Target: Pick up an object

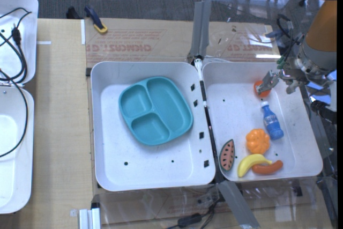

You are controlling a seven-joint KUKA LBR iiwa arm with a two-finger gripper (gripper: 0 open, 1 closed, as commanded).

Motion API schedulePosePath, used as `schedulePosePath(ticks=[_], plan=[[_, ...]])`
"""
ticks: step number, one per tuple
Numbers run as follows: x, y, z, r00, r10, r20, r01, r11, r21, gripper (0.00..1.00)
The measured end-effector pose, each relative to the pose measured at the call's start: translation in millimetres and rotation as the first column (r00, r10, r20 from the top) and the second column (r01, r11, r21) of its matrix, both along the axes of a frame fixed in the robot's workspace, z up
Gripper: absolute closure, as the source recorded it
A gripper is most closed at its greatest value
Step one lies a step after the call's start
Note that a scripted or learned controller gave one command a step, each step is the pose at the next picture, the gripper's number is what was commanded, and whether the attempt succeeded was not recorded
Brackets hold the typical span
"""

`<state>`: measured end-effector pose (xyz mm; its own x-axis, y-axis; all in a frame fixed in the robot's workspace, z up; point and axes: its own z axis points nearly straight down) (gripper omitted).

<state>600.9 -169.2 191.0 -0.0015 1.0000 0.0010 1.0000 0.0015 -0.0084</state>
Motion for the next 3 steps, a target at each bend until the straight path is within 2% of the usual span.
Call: schedulePosePath(ticks=[1, 2, 3], plan=[[-34, -14, -103, 1.0, -0.003, 0.003, 0.003, 1.0, 0.0, 0.0], [-35, -15, -99, 1.0, -0.006, -0.003, 0.006, 1.0, 0.001, 1.0], [-30, 37, 29, 1.0, 0.0, 0.007, 0.0, 1.0, -0.002, 1.0]])
